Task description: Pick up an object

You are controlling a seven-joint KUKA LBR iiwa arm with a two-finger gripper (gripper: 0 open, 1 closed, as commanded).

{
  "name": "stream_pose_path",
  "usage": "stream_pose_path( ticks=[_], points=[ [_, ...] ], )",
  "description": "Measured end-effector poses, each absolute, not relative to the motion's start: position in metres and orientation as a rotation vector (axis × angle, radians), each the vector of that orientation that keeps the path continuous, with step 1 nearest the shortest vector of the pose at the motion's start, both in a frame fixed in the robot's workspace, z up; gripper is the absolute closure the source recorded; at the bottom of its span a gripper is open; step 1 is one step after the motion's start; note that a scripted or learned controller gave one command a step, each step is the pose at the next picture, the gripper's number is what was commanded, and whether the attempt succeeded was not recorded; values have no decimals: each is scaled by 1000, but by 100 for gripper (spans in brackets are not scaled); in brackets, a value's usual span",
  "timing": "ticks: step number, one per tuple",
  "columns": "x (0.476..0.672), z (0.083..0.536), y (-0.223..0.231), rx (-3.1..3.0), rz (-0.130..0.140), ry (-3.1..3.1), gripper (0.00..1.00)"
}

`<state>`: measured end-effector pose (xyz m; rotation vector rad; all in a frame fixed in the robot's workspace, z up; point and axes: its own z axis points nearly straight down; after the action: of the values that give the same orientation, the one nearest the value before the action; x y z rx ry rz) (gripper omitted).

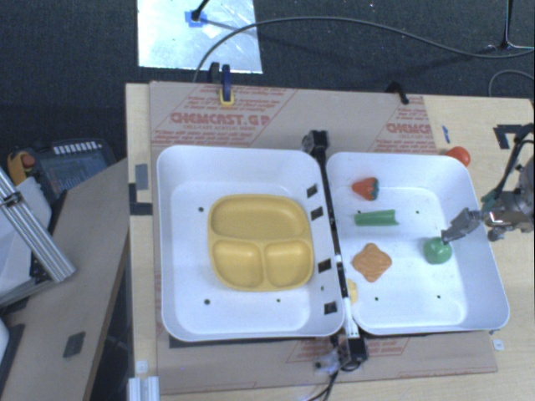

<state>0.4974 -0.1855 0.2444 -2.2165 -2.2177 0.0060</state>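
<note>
The right bin (468,307) holds several small items. A green round object (436,251) lies near the right wall. To its left are a green bar (375,218), a red and green pepper-like piece (364,189) and an orange flat waffle-like piece (371,261). A small yellow bit (352,291) rests against the bin's left wall. My gripper (462,225) reaches in from the right edge, low over the bin, with its tip just above and to the right of the green round object. Nothing is visibly held.
The left bin (180,224) contains a yellow divided plate (257,242). A black divider strip (328,232) runs between the bins. An orange-red object (457,154) sits on the bench outside the right bin's far corner. Cables trail across the dark floor behind.
</note>
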Motion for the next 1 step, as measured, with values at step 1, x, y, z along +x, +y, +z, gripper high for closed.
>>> stream_pose_path(
  ticks=[1],
  points=[
    [499,249,-185,-2219,-1,-2226,0]
  ],
)
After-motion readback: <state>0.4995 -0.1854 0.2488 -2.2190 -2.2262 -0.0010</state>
